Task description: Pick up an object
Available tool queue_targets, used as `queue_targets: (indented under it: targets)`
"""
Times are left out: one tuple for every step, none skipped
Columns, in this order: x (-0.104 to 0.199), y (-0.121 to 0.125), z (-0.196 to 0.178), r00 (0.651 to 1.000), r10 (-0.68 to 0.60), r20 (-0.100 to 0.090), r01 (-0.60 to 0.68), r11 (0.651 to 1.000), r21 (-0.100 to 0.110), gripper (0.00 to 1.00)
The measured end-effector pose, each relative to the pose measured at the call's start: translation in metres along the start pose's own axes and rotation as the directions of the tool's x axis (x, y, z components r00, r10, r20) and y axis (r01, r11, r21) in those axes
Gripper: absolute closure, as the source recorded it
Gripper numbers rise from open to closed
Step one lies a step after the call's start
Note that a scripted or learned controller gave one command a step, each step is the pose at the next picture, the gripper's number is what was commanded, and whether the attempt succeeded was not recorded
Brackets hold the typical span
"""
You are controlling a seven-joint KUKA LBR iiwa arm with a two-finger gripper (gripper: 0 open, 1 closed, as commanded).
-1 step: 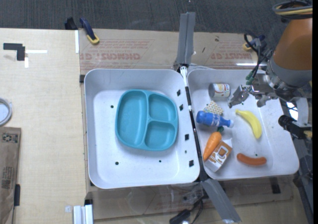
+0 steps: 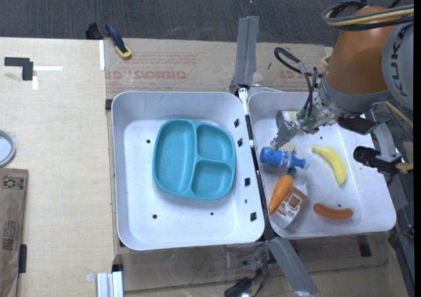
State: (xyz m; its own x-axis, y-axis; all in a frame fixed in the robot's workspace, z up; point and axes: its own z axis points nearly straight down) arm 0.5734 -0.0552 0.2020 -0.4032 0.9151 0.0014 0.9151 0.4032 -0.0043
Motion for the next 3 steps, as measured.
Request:
queue_targets:
  targets:
    - [-0.083,0.02,0.072,0.99,-0.142,0.002,0.142,0.99,-0.002,0.0]
    - [-0.1,-0.035,0.112,0.987,-0.161,0.001,0.161,0.987,-0.002,0.0]
    - [-0.077,-0.012,0.111,1.0,-0.002,0.002,0.002,1.0,-0.004,0.0]
